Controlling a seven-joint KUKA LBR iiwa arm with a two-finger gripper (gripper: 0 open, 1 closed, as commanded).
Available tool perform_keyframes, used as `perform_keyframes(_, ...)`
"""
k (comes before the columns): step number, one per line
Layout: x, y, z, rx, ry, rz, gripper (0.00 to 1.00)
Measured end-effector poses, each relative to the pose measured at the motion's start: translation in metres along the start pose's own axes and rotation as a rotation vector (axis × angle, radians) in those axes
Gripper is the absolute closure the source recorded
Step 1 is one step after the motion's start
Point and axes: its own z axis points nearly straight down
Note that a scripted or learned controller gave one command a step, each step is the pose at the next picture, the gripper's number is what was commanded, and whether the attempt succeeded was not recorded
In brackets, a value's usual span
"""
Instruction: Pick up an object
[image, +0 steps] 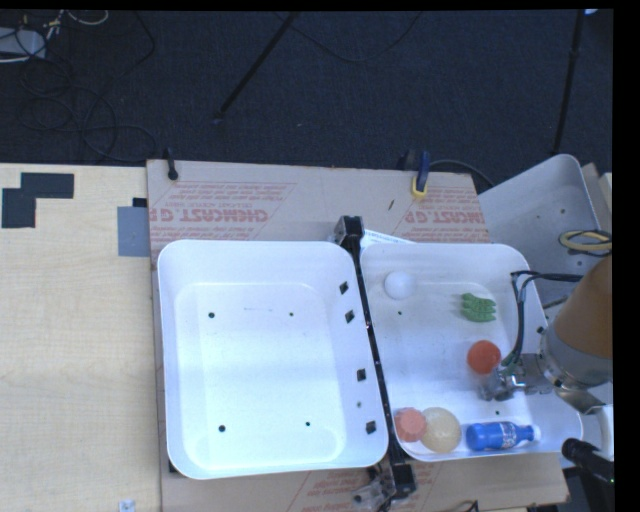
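Hovering with the gripper (498, 386) in the right bin (440, 262), just below-right of the red ball (484, 355), probably lining up on it; impossible to tell whether open or closed. Bottle (500, 435) lying further below the ball.

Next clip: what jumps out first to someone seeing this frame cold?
The colourful clutter in the right bin: an orange ball, a green toy, a blue bottle along the near wall beside a pale yellow ball. The end effector sits just below the orange ball, at the bin's right side.
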Motion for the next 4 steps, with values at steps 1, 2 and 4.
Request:
perform_keyframes(1, 0.045, 0.0, -0.029, 0.003, 0.004, -0.004, 1.0)
perform_keyframes(2, -0.001, 0.018, -0.002, 0.005, 0.004, -0.001, 1.0)
perform_keyframes(4, 0.007, -0.001, -0.117, 0.004, 0.002, 0.0, 0.0)
